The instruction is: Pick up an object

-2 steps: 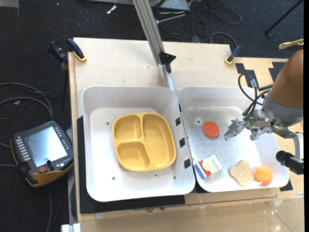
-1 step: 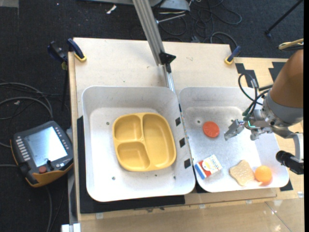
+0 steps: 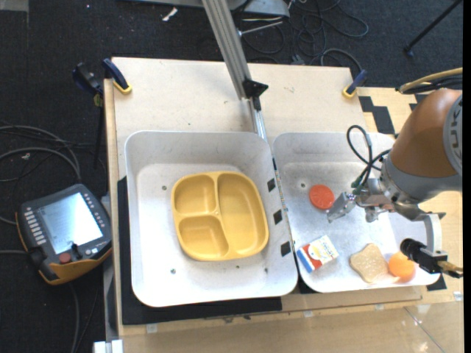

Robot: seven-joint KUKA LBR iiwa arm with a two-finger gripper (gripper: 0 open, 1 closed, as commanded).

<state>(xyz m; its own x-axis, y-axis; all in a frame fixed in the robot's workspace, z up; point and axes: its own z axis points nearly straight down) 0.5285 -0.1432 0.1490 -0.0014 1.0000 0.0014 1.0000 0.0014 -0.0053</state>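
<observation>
Showing no readable writing, carton [image 3: 319, 254] lies flat.

Red disc [image 3: 321, 196], small carton [image 3: 319, 253] (lying flat), bread slice [image 3: 369, 262], orange [image 3: 401, 266]

This looks like a robot lab. A pale wooden worktop [image 3: 184, 94] stands on dark carpet, black cables [image 3: 316, 20] lie tangled on the floor, and a grey-and-orange control pad with a screen [image 3: 65, 230] sits beside it.
</observation>
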